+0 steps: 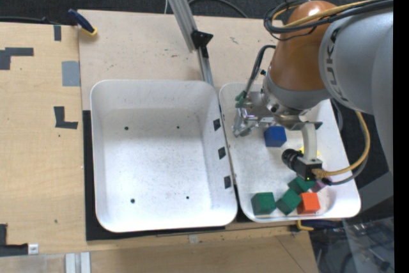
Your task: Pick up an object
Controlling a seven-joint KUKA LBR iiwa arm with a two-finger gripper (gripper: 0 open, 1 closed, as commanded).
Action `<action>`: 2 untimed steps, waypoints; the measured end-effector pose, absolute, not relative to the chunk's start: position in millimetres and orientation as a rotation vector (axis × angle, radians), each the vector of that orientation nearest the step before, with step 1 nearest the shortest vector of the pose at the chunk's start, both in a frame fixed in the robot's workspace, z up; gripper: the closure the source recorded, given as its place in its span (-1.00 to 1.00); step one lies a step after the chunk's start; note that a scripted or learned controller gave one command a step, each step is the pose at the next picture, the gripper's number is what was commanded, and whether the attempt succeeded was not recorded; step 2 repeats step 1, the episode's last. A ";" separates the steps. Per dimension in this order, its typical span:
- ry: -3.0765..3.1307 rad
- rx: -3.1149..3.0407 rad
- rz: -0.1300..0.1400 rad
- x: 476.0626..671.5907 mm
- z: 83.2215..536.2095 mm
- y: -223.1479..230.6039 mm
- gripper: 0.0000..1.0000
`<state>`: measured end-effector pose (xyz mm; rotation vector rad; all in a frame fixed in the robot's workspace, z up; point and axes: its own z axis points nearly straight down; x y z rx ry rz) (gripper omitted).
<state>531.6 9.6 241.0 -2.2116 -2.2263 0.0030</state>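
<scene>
Arm: grey KUKA arm point(358, 61) with orange band, reaching in from the right over the right bin point(342, 204).
End effector point(243, 124): low in the right bin's upper left part; whether it is open or closed cannot be told.
Blue block point(275, 136): just right of the end effector.
Green blocks point(262, 202), orange block point(309, 202): bin's near edge.
Left bin point(102, 105): beside the right one.

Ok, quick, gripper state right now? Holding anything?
Gripper: cannot be told. It sits low in the right bin beside the blue block, with nothing visibly held.
</scene>
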 end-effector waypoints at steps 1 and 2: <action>-2.229 -2.211 0.000 537.9 247.1 67.1 1.00; -2.229 -2.211 0.000 537.9 247.1 67.1 1.00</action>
